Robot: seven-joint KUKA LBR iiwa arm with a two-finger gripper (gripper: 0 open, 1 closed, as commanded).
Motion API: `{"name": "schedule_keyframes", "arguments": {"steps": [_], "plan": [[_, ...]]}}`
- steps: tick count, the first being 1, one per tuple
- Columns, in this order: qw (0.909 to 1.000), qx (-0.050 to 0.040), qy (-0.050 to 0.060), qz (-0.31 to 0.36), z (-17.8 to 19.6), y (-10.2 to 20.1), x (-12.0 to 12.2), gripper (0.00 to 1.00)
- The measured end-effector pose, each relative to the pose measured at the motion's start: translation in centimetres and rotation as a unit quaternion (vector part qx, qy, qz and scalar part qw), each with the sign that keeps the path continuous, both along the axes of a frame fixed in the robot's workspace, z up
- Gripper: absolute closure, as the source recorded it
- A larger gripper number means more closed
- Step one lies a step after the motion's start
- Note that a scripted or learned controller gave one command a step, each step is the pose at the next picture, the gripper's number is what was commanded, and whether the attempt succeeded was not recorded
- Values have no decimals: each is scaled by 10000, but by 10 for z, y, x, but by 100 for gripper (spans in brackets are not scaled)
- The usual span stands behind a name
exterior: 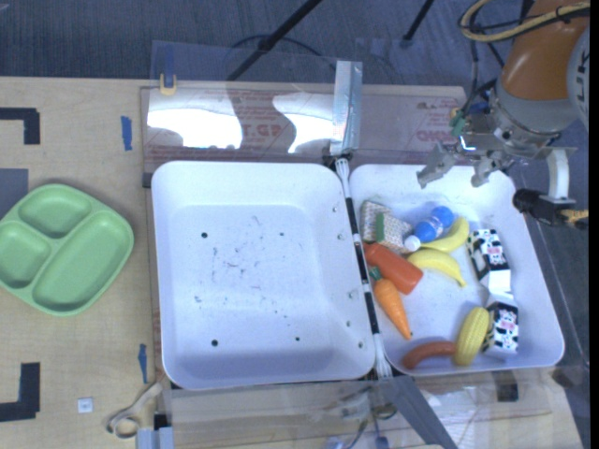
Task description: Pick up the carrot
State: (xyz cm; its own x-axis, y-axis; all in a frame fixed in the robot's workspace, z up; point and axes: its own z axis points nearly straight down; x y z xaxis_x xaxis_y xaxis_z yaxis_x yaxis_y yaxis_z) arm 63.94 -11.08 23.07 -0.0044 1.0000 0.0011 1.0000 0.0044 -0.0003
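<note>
A: What shape is the carrot [393, 308]?
B: A smooth orange cone, well below the gripper [462, 169], beside the right bin [538, 288]'s left wall. Its tip points down-right, long axis slanted.
A: Anything crowding it?
B: A glossy red-orange bottle [394, 266] touches its top; bananas [443, 255] and a sausage [429, 353] lie near.
A: The gripper?
B: Fingers spread, empty, over the bin's upper rim.

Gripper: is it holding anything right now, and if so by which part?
Nothing is held. The gripper is open above the right bin's far edge, and the carrot lies in that bin by the divider.
</note>
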Motion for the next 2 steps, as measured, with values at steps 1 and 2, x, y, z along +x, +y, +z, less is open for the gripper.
{"name": "schedule_keyframes", "arguments": {"steps": [1,2], "plan": [[9996,0,1,-295,-43,53,-55,0],[9989,2,5,474,-46,86,-89,0]]}}
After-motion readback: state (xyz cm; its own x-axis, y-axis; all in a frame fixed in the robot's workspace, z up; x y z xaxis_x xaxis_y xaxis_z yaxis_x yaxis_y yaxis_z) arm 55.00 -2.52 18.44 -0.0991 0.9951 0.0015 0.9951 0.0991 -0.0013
